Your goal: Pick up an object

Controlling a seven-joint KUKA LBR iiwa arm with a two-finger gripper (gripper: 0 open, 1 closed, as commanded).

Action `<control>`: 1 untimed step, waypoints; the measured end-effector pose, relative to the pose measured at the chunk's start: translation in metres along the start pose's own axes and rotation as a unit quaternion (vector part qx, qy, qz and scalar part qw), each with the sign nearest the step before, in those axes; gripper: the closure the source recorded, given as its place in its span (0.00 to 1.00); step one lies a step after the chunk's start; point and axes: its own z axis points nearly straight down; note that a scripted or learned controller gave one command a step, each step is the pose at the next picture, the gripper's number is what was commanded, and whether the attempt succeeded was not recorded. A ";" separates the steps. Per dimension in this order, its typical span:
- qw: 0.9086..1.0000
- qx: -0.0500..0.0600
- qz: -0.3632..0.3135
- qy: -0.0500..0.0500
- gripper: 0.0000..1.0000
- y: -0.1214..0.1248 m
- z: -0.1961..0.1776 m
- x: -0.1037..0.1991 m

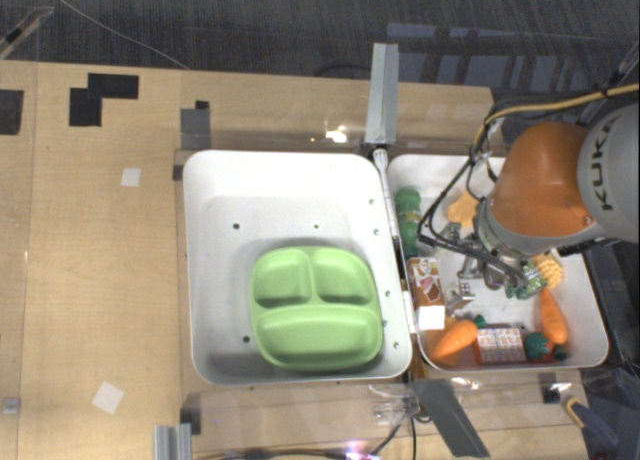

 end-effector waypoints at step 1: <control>1.000 0.001 -0.004 -0.009 1.00 0.001 -0.015 -0.006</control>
